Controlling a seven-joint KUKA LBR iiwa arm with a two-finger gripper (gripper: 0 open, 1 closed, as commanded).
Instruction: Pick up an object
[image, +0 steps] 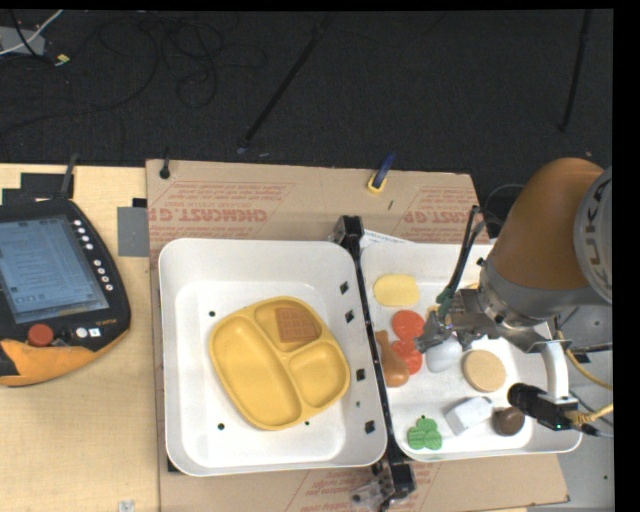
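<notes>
The right bin (455, 262) holds several small items: a pale yellow piece (396, 290), a red piece (406, 324), a second red piece (405, 355), an orange-brown piece (394, 372), a tan round disc (485, 370), a white block (467, 412), a dark brown lump (508, 422) and a green piece (425, 434). My gripper (438, 338) hangs low over the middle of this bin, just right of the red pieces and left of the tan disc. A pale grey-white object (443, 357) lies right below it. The arm's orange band covers the bin's far right corner.
The left bin (190, 300) carries a yellow divided plate (265, 375) with a brown square waffle (293, 323) in its far compartment. A black divider (362, 330) runs between the bins. A teach pendant (55, 290) lies on the bench at far left.
</notes>
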